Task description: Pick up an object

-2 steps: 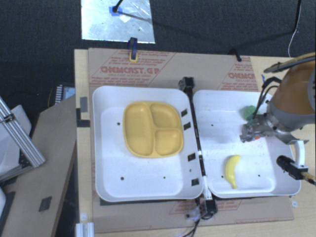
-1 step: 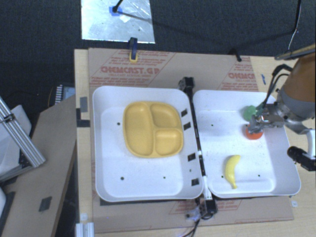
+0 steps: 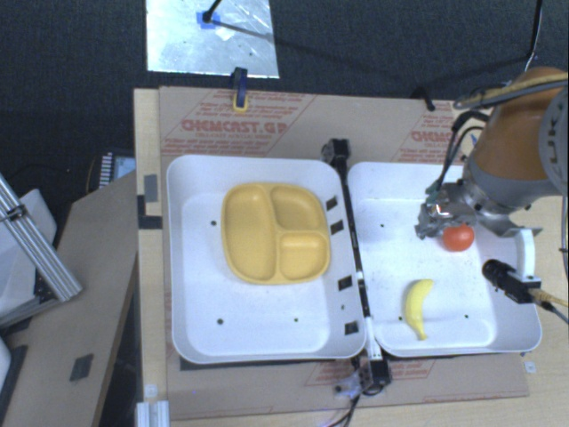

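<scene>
A small red round thing (image 3: pixel 459 238), like a tomato, lies in the right bin (image 3: pixel 391 341) near its far right side. My gripper (image 3: pixel 433 223) hangs over that bin, just left of the red thing and touching or nearly touching it. I cannot make out whether the red thing sits between the fingers or beside them. A yellow banana (image 3: pixel 418 306) lies in the same bin toward the front, clear of the gripper.
A yellow divided plate (image 3: pixel 271 232) rests in the middle of the left bin (image 3: pixel 191 327). A black ridge with clips (image 3: pixel 348 238) runs between the two bins. The arm enters from the right, above the right bin's far corner.
</scene>
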